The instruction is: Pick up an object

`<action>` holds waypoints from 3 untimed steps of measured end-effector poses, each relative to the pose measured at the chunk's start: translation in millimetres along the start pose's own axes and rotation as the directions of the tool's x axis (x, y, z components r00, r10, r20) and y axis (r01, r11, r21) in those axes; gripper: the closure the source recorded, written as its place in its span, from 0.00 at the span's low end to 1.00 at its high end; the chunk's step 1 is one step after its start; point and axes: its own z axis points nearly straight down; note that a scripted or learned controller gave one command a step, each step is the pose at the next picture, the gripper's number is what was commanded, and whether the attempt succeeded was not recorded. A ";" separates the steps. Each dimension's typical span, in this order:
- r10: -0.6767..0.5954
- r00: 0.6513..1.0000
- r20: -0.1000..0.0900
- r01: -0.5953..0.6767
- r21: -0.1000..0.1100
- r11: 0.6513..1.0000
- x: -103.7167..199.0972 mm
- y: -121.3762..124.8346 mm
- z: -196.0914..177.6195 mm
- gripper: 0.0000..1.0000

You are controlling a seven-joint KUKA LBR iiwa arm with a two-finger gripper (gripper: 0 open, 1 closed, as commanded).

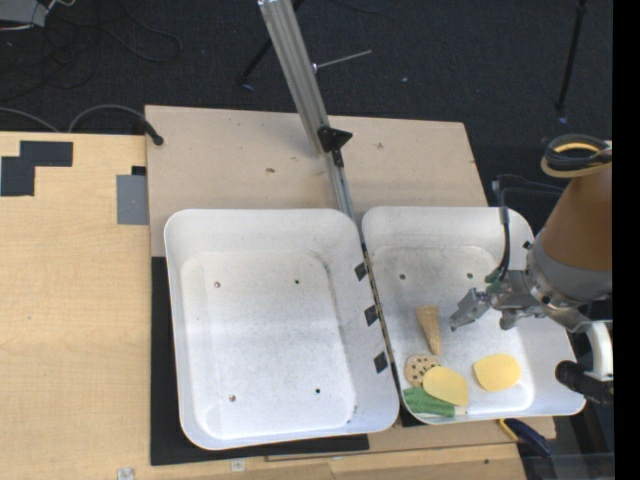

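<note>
The tan wedge-shaped piece (429, 328) lies in the right-hand shallow white bin (440, 233), close to the divider, its long axis running roughly up and down the view with the narrow end toward the far side. It sits just to the left of the grey two-finger gripper (470, 311), which hangs low over the bin floor and reaches in from the right. The wedge looks like the nearest candidate; the pale yellow oval piece (497, 372) and the second yellow piece (446, 385) lie nearer the front wall, beside a small round perforated disc (415, 369) and a green strip (428, 404). From here I cannot tell whether the gripper is parted or closed, and nothing shows held in it.
</note>
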 end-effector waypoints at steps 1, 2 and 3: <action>0.000 1.000 -0.001 0.000 0.001 1.000 3.8 -5.3 63.6 0.00; 0.001 1.000 0.002 -0.001 -0.008 1.000 4.0 -4.6 87.0 0.00; 0.007 1.000 0.000 -0.007 -0.007 1.000 3.1 -5.3 77.0 1.00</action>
